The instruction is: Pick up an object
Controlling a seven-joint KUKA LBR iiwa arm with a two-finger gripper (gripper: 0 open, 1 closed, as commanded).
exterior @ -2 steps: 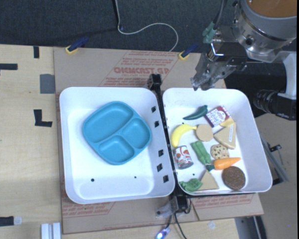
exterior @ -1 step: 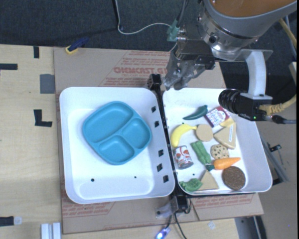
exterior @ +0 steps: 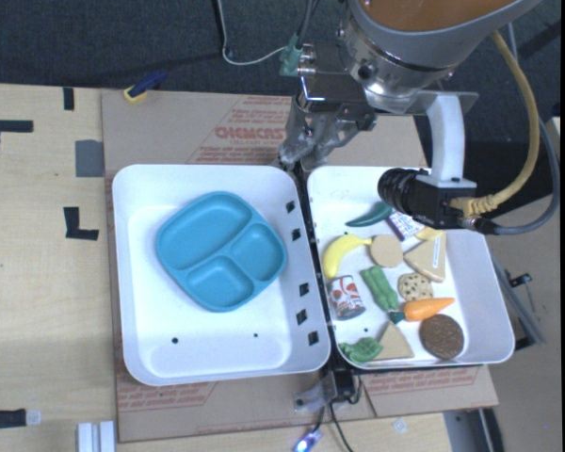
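Note:
The right bin (exterior: 480, 281) holds several toy foods: a yellow banana (exterior: 343, 250), a dark green pepper (exterior: 369, 217), a green pickle (exterior: 379, 288), a small red and white can (exterior: 347, 297), a carrot (exterior: 427, 309), a round brown cookie (exterior: 443, 336) and a cheese wedge (exterior: 431, 257). My gripper (exterior: 299, 153) hangs over the far end of the divider between the two bins, above and left of the food pile. Nothing shows in its grasp.
A blue divided plate (exterior: 221, 250) lies in the left bin (exterior: 132, 281). The arm's grey wrist and a black cable fitting (exterior: 419, 198) overhang the far edge of the right bin. Cardboard (exterior: 198, 125) surrounds the bins.

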